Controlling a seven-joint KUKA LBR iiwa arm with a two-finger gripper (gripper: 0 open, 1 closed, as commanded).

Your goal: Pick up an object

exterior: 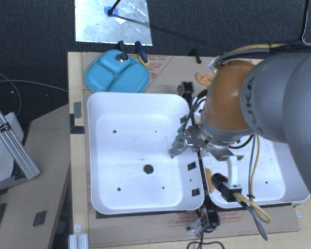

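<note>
Two shallow white bins are seen side by side on the bench (78, 154). The left bin (140, 154) takes up the middle of the frame, and a small dark round object (148, 169) lies on its floor, a little below centre and apart from the walls. The right bin (280, 185) is largely covered by the grey arm (285, 97), which reaches in from the right of the frame, its orange band (225, 100) sitting right of centre. The claw (179, 147) is found below that band, over the right-hand part of the left bin, near the wall shared with the other bin; it cannot be told how far it is open, and nothing can be made out in its hold. The dark object lies below and to the left of the claw, apart from it. A blue sectioned tray (116, 72) rests on the bench above the left bin, and a shiny metal sheet (112, 13) is seen at the upper left.
</note>
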